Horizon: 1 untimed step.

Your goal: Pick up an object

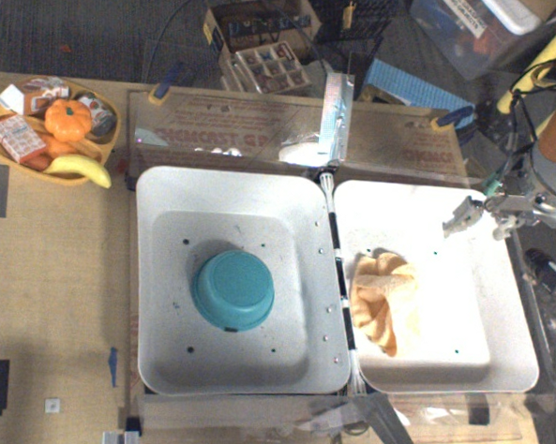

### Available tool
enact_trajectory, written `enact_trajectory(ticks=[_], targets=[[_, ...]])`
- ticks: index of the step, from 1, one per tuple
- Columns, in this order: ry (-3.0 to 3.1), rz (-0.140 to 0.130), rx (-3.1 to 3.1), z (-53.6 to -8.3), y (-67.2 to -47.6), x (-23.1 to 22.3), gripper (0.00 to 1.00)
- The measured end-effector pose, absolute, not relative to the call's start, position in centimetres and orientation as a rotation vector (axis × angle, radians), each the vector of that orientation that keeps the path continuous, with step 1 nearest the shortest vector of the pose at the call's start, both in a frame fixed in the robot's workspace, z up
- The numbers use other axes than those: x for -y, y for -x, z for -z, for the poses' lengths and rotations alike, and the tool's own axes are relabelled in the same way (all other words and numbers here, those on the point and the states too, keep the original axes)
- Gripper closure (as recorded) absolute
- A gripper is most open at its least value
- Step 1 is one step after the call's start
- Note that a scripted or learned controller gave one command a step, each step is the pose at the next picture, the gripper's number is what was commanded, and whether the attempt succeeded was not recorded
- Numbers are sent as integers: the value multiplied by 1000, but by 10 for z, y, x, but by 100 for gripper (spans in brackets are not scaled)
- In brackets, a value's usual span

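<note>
Two bins: white and shallow, side by side on the bench, the left bin and the right bin touching along a middle seam.
Left bin holds: one teal bowl, upside down, near the middle of the floor, a little toward 6 o'clock.
Right bin holds: one crumpled tan cloth, lying against the wall at 9 o'clock, right beside the seam.
Arm: grey, reaching in from 3 o'clock, its wrist over the right bin's rim at about 2 o'clock.
Gripper: hovering over the right bin toward 1 o'clock, well apart from the cloth and nowhere near the bowl.
Fingers: one pale finger and one more beside it look spread apart with a gap between them, and nothing sits in that gap.
Beyond the bins: a small basket of toy food at 10 o'clock on the bench, with an orange pumpkin and a yellow banana on top.
Step in hand: by my reading, the approach; nothing is lifted yet, and the gripper is empty.
Likely target: the cloth, since it is the nearer thing and shares the gripper's bin.
Next move calls for: travel toward 8 o'clock until above the cloth, then a straight drop and a close on a raised fold.
Risk: the cloth hugs the wall, so a finger may catch the rim, or pinch only a thin edge that slips out.
</note>
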State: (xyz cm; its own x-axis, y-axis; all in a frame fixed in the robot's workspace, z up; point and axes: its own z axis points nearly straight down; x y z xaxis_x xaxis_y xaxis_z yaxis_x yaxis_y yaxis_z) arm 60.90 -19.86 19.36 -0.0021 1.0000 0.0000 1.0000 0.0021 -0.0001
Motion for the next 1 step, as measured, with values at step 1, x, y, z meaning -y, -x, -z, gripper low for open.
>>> enact_trajectory(ticks=[1], targets=[[2171, 8, 2283, -89, -584, 138, 0]])
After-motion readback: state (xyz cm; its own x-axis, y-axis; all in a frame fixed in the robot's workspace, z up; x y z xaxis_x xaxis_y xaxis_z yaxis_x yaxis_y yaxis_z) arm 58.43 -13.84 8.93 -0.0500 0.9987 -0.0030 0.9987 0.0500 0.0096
